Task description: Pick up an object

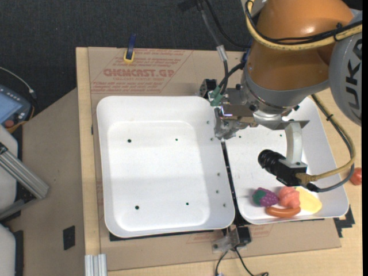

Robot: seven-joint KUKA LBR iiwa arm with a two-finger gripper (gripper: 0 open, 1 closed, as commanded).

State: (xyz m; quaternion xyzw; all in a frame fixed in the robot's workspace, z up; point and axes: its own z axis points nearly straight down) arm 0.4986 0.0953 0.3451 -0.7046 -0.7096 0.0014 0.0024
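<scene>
Looking down, we find the arm (293,39) taking up the top right, its orange band leaning over the far end of the right bin (325,148). It reaches in from that side, so its bulk hides much of that bin. The left bin (152,165) lies alongside, the two rims touching, which we take to be so a thing can be carried from one to the other. The gripper (232,125) hangs near the seam between the bins, at their far end. We cannot tell whether it is apart or together, and we see nothing held in it.

The things to pick sit bunched in the right bin's near corner, well apart from the gripper: a yellow piece (312,203), a pink piece (290,196), an orange stick (282,212) and purple grapes (265,197), all touching or nearly so. We judge that crowding makes a clean grasp of one harder.
</scene>
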